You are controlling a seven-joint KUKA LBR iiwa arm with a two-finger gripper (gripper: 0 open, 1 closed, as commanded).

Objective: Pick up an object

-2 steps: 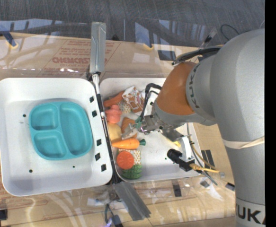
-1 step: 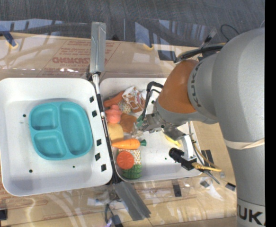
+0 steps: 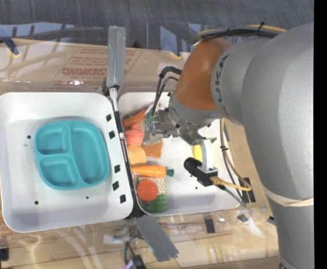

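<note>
Over the right bin (image 3: 222,198), the gripper (image 3: 153,125) hangs low above toys crowded against the left wall: a carrot (image 3: 149,171), a tomato (image 3: 147,190), a pink piece (image 3: 134,138). Whether it grips anything I cannot tell; the wrist hides it. Bare floor lies toward that bin's right. Beside it, the left bin (image 3: 12,150) holds a teal tray (image 3: 70,153) with open margins all round.

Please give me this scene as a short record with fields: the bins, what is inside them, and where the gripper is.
left bin: holds a teal divided plate
right bin: toy foods along its left wall, among them a carrot and a tomato
gripper: low over the food pile in the right bin
grasp: cannot be judged
</note>
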